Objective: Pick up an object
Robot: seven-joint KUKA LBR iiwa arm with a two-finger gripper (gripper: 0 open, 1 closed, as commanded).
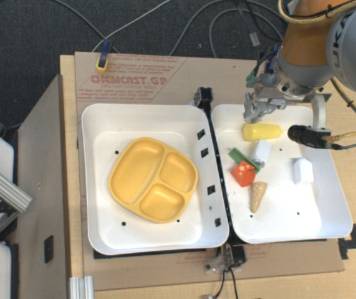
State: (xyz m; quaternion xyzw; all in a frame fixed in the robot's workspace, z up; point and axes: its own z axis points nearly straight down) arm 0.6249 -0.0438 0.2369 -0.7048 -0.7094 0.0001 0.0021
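My gripper (257, 113) hangs over the back left part of the right bin (327, 226), just above and behind a yellow lemon-like piece (262, 131). Nothing shows between its fingers. In front of the yellow piece lie a small white block (262, 149), a green strip (245, 157), a red strawberry-like toy (243, 174) and a tan cone (257, 195). Another white block (302, 169) lies further right.
The left bin (96, 167) holds a yellow divided plate (153, 179). A black clip rail (212, 161) runs between the bins. A black camera-like fitting (308, 135) sits at the right bin's back edge. Cables trail on the dark floor behind.
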